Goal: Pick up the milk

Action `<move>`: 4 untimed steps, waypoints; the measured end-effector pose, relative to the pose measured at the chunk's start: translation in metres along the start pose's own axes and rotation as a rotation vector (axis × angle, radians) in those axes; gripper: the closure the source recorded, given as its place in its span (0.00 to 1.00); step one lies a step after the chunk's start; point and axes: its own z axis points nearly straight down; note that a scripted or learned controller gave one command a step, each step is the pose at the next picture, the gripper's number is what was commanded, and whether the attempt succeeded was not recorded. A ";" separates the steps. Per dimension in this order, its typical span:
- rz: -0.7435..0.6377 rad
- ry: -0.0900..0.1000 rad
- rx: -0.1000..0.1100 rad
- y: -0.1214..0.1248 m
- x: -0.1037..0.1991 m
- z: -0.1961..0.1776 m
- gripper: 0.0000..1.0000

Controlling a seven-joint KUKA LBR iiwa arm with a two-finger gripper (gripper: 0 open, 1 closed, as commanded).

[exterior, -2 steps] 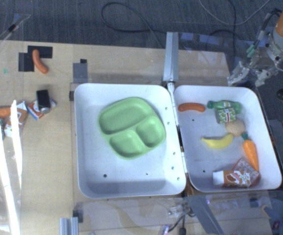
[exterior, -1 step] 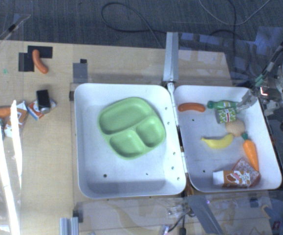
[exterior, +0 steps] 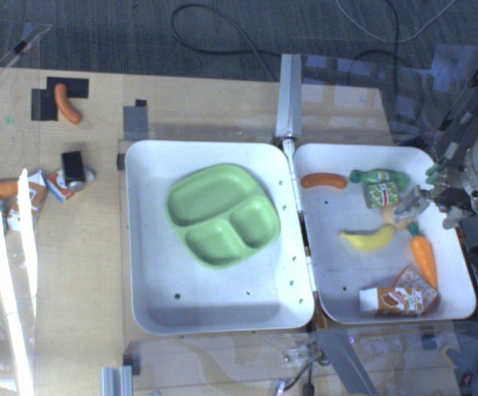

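The milk [exterior: 401,297] is a red-brown carton with a white end, lying on its side in the near right corner of the right bin [exterior: 338,304]. My gripper [exterior: 409,206] hangs over the right side of that bin, between a green bottle [exterior: 379,186] and a carrot [exterior: 424,260]. It is well behind the milk and apart from it. Nothing can be seen held in it.
A yellow banana [exterior: 369,238] lies mid-bin and a sausage [exterior: 324,181] at the back left of the right bin. The left bin [exterior: 152,295] holds a green divided plate [exterior: 222,213]. Small toy items lie on the bench at far left.
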 end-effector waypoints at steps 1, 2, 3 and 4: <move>-0.091 0.001 0.005 -0.041 0.040 0.075 0.00; -0.380 0.001 -0.006 -0.033 0.010 0.142 0.00; -0.383 -0.001 -0.016 -0.029 0.012 0.130 1.00; -0.195 -0.005 -0.015 -0.038 0.058 0.139 1.00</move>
